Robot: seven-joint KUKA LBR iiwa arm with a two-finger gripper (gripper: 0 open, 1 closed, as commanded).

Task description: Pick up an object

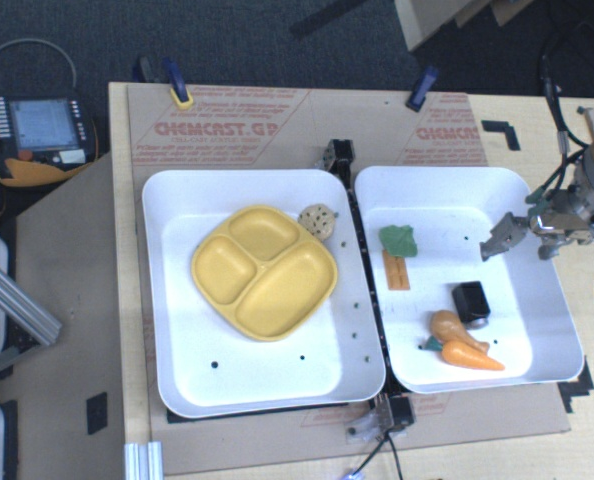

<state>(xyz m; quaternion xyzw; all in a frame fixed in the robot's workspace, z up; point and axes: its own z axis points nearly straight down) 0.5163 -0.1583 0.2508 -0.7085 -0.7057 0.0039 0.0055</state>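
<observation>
Right bin (547,298), near end: toy carrot (469,355), orange, lying flat with its tip toward the right wall. A rounded orange-brown piece (445,323) touches its upper left side; I cannot tell what it is.

Just beyond: small black block (470,301), flat on the bin floor, close to the carrot pair but apart from it. It stands free on most sides, so I judge it the cleanest pick.

Middle, left side of the same bin: green toy leaf (398,239) on an orange strip (398,270), thin and low, near the inner wall. A poor first choice for me; little to close on.

My pincer (509,234): above the right bin's far right part, well apart from every item, holding nothing. One grey finger points toward the left; how far open I stand I cannot tell.

Method for this step: I travel toward the near end until centred over the black block, turn so my fingers straddle its narrow sides, descend straight, and avoid nudging the carrot.

Left bin (167,298): yellow divided plate (265,270), three compartments, with a small speckled cookie-like disc (318,219) touching its far right rim. Too wide for me.

Worktop (127,268): brown board under both bins.
</observation>
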